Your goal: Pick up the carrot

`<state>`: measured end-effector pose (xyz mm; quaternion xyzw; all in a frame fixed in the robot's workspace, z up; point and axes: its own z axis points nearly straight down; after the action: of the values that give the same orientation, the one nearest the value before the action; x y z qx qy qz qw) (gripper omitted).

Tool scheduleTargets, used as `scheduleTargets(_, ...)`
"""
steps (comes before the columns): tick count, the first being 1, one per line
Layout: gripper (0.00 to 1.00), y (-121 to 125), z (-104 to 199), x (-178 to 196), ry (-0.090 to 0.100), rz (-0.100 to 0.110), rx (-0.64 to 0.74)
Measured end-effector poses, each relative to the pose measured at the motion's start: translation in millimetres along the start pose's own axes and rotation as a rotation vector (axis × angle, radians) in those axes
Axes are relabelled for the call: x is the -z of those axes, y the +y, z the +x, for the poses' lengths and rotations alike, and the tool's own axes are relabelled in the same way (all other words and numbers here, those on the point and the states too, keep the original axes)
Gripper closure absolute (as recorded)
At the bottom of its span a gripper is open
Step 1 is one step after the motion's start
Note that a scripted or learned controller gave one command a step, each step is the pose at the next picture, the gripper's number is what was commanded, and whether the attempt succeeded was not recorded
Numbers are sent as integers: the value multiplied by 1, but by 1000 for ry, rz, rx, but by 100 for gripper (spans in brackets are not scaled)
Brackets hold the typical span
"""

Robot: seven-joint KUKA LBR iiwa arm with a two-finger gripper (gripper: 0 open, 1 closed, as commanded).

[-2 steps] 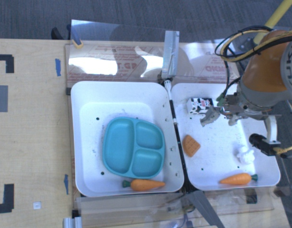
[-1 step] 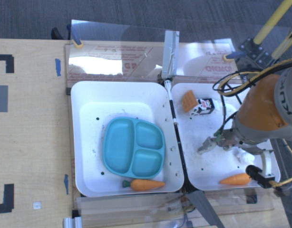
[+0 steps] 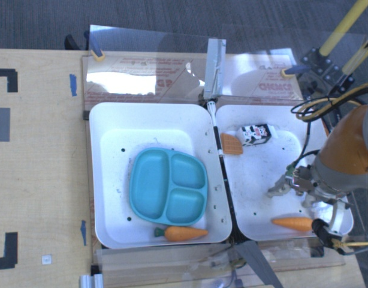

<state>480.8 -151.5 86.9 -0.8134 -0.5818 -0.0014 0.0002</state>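
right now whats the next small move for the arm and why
Probably lower the gripper toward the carrot lying just below it in the right bin, lining up across its length. That carrot is much nearer than the other carrot in the left bin.

Both white bins (image 3: 106,161) look like smooth moulded plastic with a faint sheen; the blue divided plate (image 3: 168,185) is matt plastic. The two carrots (image 3: 185,233) (image 3: 293,223) have a smooth, even orange skin, toy-like rather than rough. The bench (image 3: 40,179) reads as pale raw wood with visible grain, clear glossy sheets (image 3: 148,65) stand behind the bins, and the gripper (image 3: 292,185) shows bare grey metal
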Motion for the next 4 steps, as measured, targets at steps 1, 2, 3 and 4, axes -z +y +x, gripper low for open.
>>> scheduleTargets(1, 0, -2, 3, 33, -3, -2, -7)
scheduleTargets(2, 0, 22, 8, 60, -3, -1, -77)
scheduleTargets(3, 0, 9, -27, 0, -1, -1, -145)
scheduleTargets(4, 100, 10, -27, 11, -2, -6, -145)
